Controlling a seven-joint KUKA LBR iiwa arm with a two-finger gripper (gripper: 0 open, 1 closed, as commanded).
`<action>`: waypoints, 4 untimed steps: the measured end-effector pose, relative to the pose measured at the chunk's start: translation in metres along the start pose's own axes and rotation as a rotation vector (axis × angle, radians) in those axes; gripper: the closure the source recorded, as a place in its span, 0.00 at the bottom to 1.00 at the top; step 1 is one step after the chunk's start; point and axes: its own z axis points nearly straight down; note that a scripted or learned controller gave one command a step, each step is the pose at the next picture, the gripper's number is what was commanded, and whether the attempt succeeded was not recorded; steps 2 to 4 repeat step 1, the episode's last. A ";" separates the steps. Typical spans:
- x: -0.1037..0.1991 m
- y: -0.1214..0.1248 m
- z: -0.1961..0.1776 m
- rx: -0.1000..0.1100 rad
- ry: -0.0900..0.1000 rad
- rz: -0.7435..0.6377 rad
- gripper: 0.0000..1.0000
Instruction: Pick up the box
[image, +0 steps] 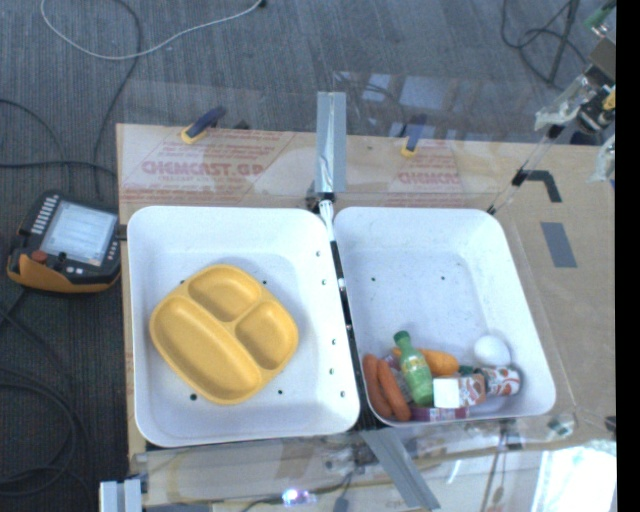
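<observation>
The two-finger pincer (578, 100) sits at about 1 o'clock in the view, at the far right edge beyond the bench's back corner. It is small and blurred against the cables, so I cannot tell whether it is spread or pressed together. Nothing can be seen in it. It is well apart from both bins.

The shallow white right-hand bin (440, 245) lies at 7 o'clock from the pincer. The small white box (446, 393) lies in a cluster of things at the bin's 6 o'clock edge. It shows a plain pale face, roughly square, with a dark purple strip just under it.

A green plastic bottle (415, 373) touches the box at its 10 o'clock. A red-and-white packet (497, 381) lies just beside the box at 3 o'clock. A white ball (490, 350) rests at 1 o'clock, and orange carrots (385, 388) lie at 9 o'clock, past the bottle.

The shallow white left-hand bin (160, 240) holds a yellow divided plastic tray (224, 332). An orange-and-black handheld controller (65, 245) lies on the floor at 9 o'clock.
</observation>
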 end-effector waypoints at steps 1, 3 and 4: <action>0.001 0.000 -0.009 -0.001 -0.005 -0.001 1.00; 0.001 0.000 -0.009 -0.001 -0.005 -0.001 1.00; 0.001 0.000 -0.009 -0.001 -0.005 -0.001 1.00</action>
